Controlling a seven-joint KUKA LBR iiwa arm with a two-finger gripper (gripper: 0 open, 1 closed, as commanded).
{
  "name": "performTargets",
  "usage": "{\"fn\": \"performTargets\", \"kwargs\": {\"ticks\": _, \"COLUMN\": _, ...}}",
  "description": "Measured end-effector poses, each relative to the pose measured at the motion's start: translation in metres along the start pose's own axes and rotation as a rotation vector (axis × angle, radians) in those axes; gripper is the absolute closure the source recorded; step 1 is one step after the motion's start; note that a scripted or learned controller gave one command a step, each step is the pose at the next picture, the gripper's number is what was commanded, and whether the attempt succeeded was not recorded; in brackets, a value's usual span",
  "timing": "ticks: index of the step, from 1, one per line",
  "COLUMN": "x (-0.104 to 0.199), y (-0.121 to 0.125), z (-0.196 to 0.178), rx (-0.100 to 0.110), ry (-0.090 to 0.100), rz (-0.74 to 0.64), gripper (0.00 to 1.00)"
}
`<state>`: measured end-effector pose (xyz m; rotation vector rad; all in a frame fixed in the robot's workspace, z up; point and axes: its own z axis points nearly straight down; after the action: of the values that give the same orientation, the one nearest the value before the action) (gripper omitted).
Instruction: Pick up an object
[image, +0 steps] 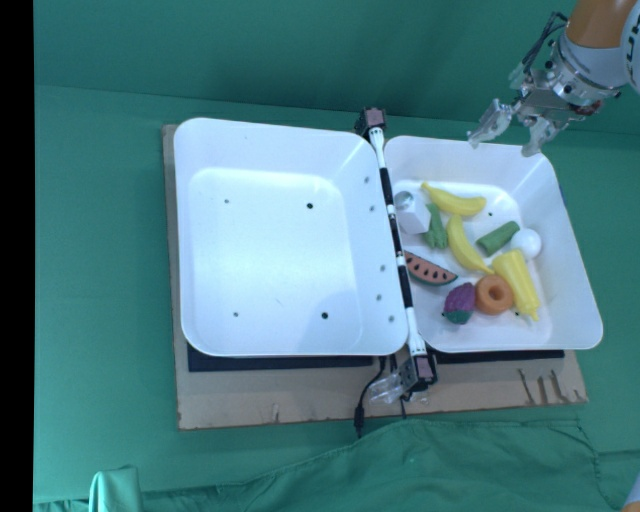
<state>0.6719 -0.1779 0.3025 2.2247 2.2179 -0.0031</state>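
The right bin (560, 205) holds several toy foods: two bananas (455, 201) (463, 246), a green pod (497, 238), a white ball (526, 242), a corn cob (516, 279), an orange ring (494, 294), a purple fruit (460, 300), a watermelon slice (428, 269), a white cup (410, 212) and a small green piece (436, 232). My gripper (510, 130) hangs above the bin's far edge at the upper right, open, with nothing between its fingers.
The left bin (280, 250) lies beside the right one, split from it by a white rod with red clamps (392, 235). Both bins rest on a cardboard sheet (300, 405) over green cloth.
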Motion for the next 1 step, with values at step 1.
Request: {"fn": "performTargets", "kwargs": {"ticks": 1, "x": 0.0, "y": 0.0, "z": 0.0, "rx": 0.0, "ry": 0.0, "rz": 0.0, "gripper": 0.0}}
